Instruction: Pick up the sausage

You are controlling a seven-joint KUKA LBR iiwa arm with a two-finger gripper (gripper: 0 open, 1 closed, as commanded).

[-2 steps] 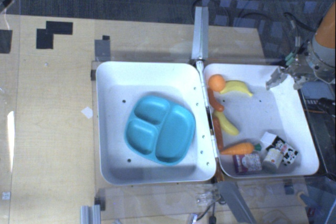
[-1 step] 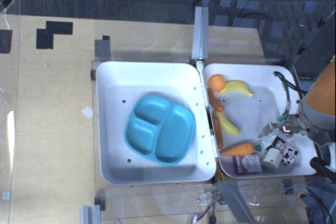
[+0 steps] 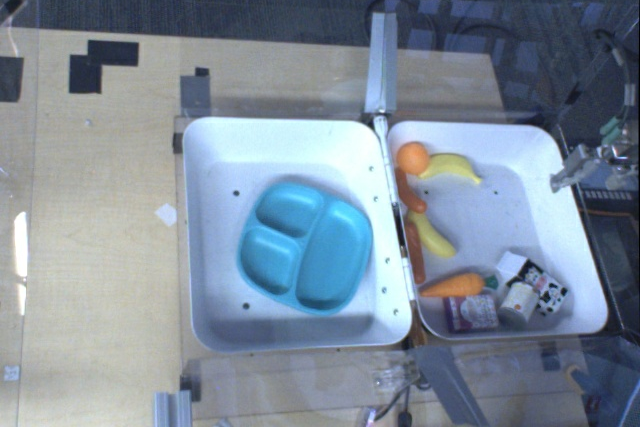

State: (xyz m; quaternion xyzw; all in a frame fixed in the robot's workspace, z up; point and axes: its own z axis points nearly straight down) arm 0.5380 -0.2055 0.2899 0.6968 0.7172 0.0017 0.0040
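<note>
The sausage (image 3: 415,253) is a thin reddish-brown link lying lengthwise along the left wall of the right bin (image 3: 520,137), partly tucked beside a small yellow banana-like piece (image 3: 434,235). A shorter reddish piece (image 3: 410,193) lies just above it, below an orange (image 3: 411,157). My gripper (image 3: 580,167) hangs at the right rim of the right bin, far to the right of the sausage and well above the bin floor, with nothing seen in it.
The right bin also has a yellow banana (image 3: 452,168), a carrot (image 3: 455,286), a purple can (image 3: 470,312) and a small black-and-white carton (image 3: 530,290). A blue divided plate (image 3: 305,247) lies in the left bin (image 3: 215,215). A metal post (image 3: 380,65) stands behind the bins.
</note>
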